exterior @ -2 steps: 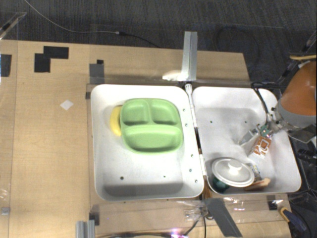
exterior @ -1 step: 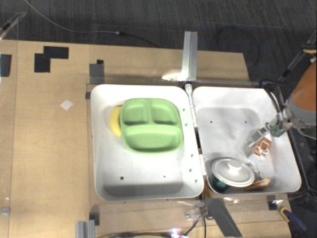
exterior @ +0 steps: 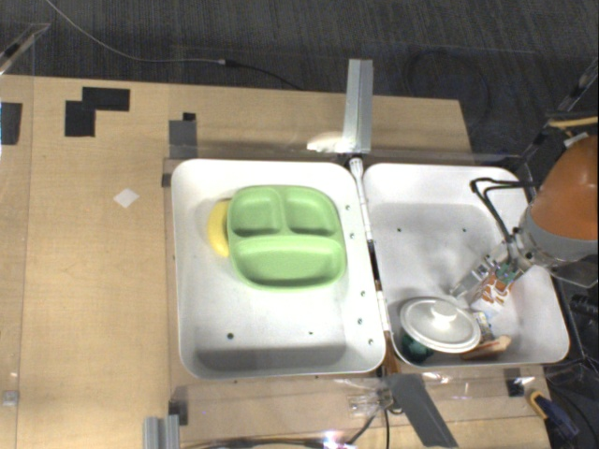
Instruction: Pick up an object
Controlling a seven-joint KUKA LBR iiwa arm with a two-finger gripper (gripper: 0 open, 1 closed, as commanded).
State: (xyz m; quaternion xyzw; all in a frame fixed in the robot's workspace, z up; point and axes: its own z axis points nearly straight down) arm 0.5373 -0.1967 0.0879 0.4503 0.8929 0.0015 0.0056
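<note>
Left bin [exterior: 192, 344] held green divided tray [exterior: 284, 235] over yellow object [exterior: 217, 229]; right bin [exterior: 421, 195] held silver lid [exterior: 440, 324]. My claw [exterior: 489, 279] hung there, grip unclear.

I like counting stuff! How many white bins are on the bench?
2. The left bin holds a green divided plate; the right bin sits beside it, with a round metal lid in its near corner.
</note>
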